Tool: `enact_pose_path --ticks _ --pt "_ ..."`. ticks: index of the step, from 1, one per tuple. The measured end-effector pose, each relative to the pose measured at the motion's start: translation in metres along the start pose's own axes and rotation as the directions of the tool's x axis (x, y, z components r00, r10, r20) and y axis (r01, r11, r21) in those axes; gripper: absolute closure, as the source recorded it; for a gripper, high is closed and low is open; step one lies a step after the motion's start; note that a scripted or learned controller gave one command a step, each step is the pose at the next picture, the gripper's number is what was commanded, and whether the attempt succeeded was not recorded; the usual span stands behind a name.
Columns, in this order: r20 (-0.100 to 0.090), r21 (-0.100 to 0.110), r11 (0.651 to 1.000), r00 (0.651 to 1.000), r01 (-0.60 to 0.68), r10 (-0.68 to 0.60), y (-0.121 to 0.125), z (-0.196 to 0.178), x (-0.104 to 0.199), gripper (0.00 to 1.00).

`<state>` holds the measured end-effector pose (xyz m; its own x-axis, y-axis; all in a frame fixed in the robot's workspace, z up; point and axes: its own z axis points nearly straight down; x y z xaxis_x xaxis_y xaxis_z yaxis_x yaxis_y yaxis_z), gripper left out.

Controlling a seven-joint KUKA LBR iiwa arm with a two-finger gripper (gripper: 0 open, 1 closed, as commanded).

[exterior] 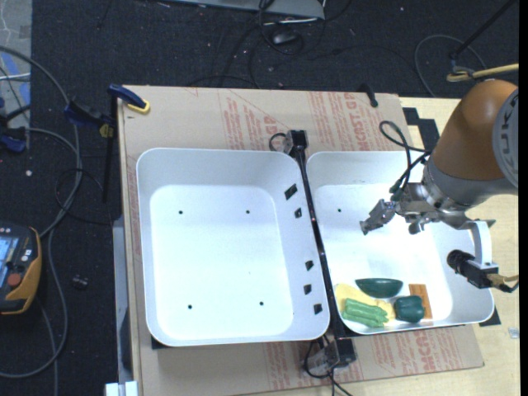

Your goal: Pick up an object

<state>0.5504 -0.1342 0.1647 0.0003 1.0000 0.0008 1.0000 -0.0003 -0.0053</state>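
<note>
Camera view shows the end effector poised over the bare middle of the right bin, gripping nothing, and whether it is parted or closed I cannot tell, so I judge this the approach step. The candidate objects sit clustered at that bin's near edge: a dark green bowl-shaped piece, a light green ridged piece, a teal block and an orange block. The arm reaches in from the right, wrist angled leftward and down; next it must travel toward the cluster and descend on one piece.
</note>
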Motion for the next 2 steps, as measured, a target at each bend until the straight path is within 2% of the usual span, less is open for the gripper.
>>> enact_pose_path --ticks 1,2 --pt "0.000 -0.002 1.000 1.000 0.001 -0.001 0.008 0.052 0.005 0.00" --pt "0.000 -0.003 1.000 1.000 0.001 -0.001 0.008 0.078 0.006 0.00"
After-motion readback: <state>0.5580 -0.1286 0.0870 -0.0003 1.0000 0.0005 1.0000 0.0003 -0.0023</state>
